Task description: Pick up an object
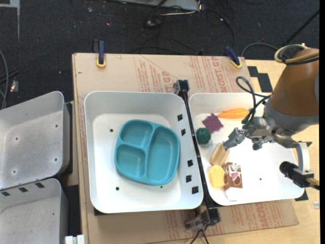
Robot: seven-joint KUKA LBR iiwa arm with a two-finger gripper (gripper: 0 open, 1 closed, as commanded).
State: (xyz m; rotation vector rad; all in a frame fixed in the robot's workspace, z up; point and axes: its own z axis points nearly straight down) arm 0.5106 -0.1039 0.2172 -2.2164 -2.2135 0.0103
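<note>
One arm (297, 93) reaches in from the right over the right bin (264, 189) (orange band uppermost), its tool (232, 139) angled down-left just above a tan object (219, 154); finger spacing unclear.

The light is bright and even, coming from above. The white bins (137, 103) look a little overexposed, with soft shadows along their walls. The dark floor (45, 24) stays dim. The arm (299, 85) is slightly blurred.
</note>
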